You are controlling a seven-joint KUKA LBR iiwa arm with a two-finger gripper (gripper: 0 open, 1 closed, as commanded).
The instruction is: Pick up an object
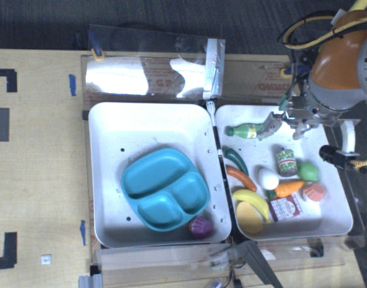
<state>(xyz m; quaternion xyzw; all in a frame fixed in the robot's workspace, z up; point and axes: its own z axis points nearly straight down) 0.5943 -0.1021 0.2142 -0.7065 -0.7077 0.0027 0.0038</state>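
My gripper hangs open over the back of the right bin, with nothing between its fingers. Its left finger is close to the cap end of a small green bottle lying on its side. Just in front of the gripper stands a green can. Further forward lie a white egg, an orange carrot, a green lime, a pink strawberry, a banana and a red carton.
The left bin holds a blue divided plate and a purple bunch of grapes at its front. A dark green vegetable and an orange one lie by the right bin's left wall. A clear panel stands behind the bins.
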